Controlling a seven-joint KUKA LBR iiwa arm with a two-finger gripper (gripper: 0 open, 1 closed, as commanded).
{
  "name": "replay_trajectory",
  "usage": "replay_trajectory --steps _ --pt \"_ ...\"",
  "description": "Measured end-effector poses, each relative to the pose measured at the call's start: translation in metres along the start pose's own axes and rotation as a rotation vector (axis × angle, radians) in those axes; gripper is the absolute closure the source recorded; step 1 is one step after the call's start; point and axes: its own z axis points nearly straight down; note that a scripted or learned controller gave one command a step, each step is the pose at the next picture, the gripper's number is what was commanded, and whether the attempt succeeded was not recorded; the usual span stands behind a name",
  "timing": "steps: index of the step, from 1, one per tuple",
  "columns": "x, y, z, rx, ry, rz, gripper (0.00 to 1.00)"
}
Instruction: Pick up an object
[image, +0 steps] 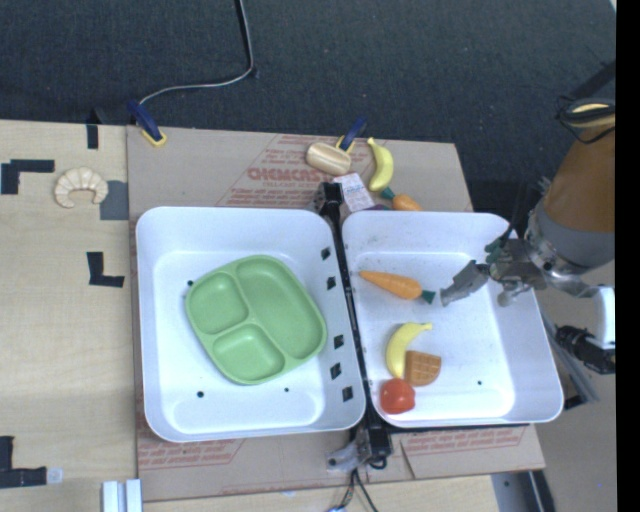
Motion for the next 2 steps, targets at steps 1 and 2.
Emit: replay_trajectory --steps 1,2 --pt "0.032 -0.001 0.091 0.003 0.001 0.000 0.00" --pt "0.043 0.010 0.158 -0.002 0.000 0.002 0.00"
